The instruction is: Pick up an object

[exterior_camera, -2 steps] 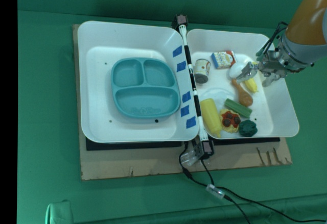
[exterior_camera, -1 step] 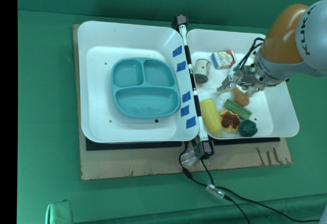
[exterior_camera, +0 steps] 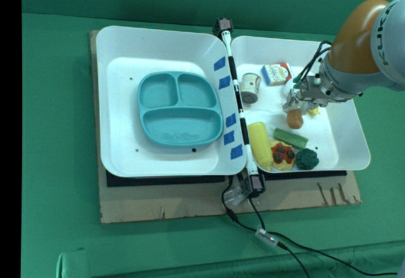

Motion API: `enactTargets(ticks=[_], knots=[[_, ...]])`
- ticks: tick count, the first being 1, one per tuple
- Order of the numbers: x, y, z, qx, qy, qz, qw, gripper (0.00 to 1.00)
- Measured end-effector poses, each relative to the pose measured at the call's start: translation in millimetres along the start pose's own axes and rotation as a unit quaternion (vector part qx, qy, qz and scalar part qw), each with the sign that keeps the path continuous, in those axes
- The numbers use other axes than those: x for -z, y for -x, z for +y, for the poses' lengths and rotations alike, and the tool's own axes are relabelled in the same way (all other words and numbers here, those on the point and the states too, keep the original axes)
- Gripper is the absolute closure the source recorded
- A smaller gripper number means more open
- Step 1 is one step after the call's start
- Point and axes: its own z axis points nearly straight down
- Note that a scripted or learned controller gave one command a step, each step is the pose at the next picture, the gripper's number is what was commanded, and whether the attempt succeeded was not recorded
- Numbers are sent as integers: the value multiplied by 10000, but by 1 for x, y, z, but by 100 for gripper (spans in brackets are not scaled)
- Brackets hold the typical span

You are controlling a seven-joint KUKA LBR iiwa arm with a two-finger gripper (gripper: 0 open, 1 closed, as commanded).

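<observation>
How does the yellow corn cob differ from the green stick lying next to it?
The corn cob is yellow and thick; the green stick is green, thinner and flatter. The corn cob lies against the divider side of the right bin; the green stick sits nearer its middle, slanted. Both lie flat in that bin, apart from the gripper.

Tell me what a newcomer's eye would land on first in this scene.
First, the grey arm with its orange band reaching in from the right, its gripper low over the right bin, just above a small orange object. Next, the teal divided plate alone in the left bin. Then the yellow corn and other toy foods crowded in the right bin.
</observation>
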Motion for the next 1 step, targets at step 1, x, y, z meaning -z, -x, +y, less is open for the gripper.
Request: enactTargets(ticks=[1], knots=[[144,-63,-14,44,-123,59,9999,100]])
